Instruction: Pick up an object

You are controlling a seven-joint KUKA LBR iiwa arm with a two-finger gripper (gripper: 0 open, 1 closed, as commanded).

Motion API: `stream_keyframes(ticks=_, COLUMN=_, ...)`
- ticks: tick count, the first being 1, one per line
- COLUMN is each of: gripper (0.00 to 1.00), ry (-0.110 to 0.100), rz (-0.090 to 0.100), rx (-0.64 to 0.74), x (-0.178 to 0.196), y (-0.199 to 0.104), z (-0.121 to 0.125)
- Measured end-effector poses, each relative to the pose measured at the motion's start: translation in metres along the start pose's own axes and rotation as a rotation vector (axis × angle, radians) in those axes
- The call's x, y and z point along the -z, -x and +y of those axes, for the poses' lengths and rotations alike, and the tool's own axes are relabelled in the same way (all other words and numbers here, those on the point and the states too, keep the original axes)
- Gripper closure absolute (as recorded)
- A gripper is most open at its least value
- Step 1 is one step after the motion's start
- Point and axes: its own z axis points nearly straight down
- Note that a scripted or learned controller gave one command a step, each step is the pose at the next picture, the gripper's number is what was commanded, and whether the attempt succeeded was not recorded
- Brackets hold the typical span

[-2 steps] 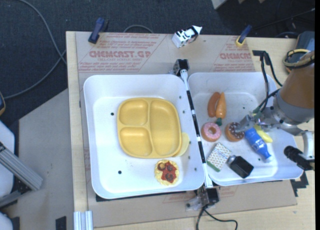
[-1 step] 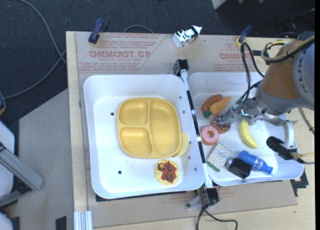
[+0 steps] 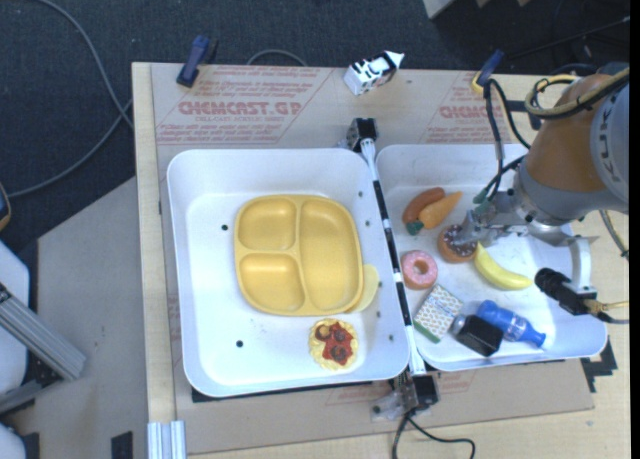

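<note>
Two shallow white bins (image 3: 190, 277) sitting side by side. One yellow three-compartment plastic plate (image 3: 298, 253) lying flat in the left one. Gripper (image 3: 470, 235) hanging in the right bin, touching a brown round disc-shaped object (image 3: 458, 245); fingers' state unclear. One yellow banana (image 3: 500, 269) lying just beside, long axis running upper-left to lower-right

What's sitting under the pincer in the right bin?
The pincer sits over a round brown item, beside the banana. The brown item's right part is covered, so contact can't be judged.
</note>
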Motion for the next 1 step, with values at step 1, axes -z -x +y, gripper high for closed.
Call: stream_keyframes(ticks=1, gripper=1.00, ry=-0.012, rz=0.000, rx=0.001, x=0.0858, y=-0.0852, z=-0.0282)
